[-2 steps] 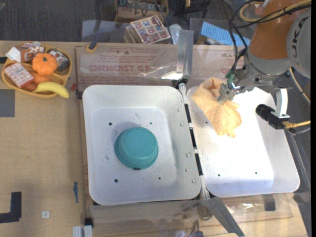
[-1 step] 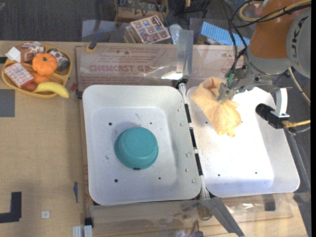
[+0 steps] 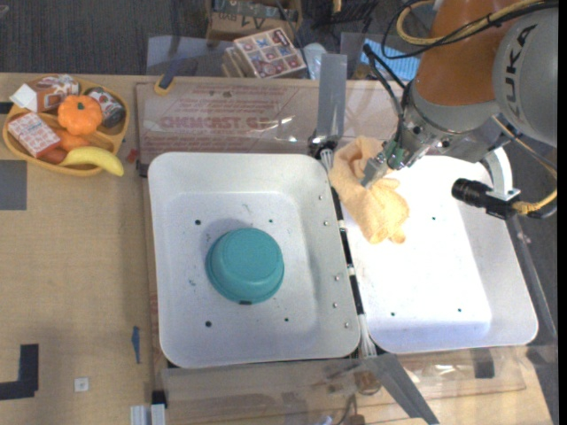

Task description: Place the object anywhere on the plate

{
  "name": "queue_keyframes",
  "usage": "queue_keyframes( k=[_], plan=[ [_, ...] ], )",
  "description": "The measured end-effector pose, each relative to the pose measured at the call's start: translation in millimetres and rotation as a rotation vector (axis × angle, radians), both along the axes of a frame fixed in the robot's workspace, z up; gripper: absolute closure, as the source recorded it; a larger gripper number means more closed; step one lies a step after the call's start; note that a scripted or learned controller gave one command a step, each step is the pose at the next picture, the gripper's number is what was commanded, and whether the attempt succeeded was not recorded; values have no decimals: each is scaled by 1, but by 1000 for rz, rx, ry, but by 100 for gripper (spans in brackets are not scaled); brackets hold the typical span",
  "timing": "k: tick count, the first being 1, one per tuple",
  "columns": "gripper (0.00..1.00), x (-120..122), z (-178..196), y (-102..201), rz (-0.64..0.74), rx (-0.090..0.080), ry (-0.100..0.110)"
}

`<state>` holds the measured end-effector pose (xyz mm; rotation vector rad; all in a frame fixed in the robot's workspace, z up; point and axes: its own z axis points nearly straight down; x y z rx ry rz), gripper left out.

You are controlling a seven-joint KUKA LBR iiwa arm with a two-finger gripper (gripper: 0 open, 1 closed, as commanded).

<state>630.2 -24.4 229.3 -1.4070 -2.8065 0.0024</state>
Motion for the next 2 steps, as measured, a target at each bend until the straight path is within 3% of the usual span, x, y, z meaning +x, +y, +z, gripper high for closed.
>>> queue_keyframes(
  k=[2],
  plan=[
    [100, -5, 3, 92, 793, 3, -2]
  ],
)
